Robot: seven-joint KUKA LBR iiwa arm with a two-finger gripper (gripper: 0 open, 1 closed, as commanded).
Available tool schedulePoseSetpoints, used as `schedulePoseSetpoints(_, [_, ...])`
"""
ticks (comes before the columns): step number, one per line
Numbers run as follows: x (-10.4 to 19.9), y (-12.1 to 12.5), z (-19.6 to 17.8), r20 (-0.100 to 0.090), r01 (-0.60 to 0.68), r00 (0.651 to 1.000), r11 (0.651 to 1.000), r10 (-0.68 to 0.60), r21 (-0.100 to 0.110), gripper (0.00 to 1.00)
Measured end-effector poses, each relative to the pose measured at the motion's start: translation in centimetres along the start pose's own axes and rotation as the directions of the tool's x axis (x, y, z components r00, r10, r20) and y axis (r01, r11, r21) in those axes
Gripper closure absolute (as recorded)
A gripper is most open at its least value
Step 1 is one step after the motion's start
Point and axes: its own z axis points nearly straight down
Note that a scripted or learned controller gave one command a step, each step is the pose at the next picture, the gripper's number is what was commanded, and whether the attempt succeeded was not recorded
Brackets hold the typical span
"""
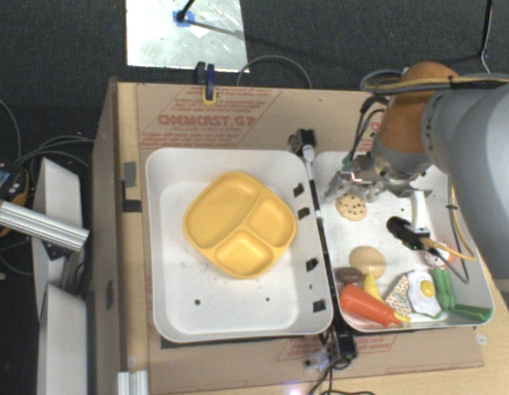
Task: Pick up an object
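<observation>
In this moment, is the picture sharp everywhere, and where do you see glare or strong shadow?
Camera view: light is even and soft; the yellow divided plate and the cookie look reasonably sharp, with faint shadows only. Glare shows on the shiny sheet behind the bench. The grey arm, closest to the camera, looks soft, and the gripper near the cookie is too small and murky to read.

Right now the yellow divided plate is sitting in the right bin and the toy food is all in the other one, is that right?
Not quite. In the camera view the yellow divided plate sits in the left bin. The toy food, such as the cookie and carrot, is in the right bin.
</observation>
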Motion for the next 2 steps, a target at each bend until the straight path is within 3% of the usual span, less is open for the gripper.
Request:
schedulePoseSetpoints(1, [-0.08, 0.4, -1.64, 0.001, 0.001, 1.0, 1.0, -0.001, -0.014, 1.0])
schedulePoseSetpoints(2, [-0.07, 0.37, -1.56, 0.001, 0.001, 1.0, 1.0, -0.001, -0.012, 0.0])
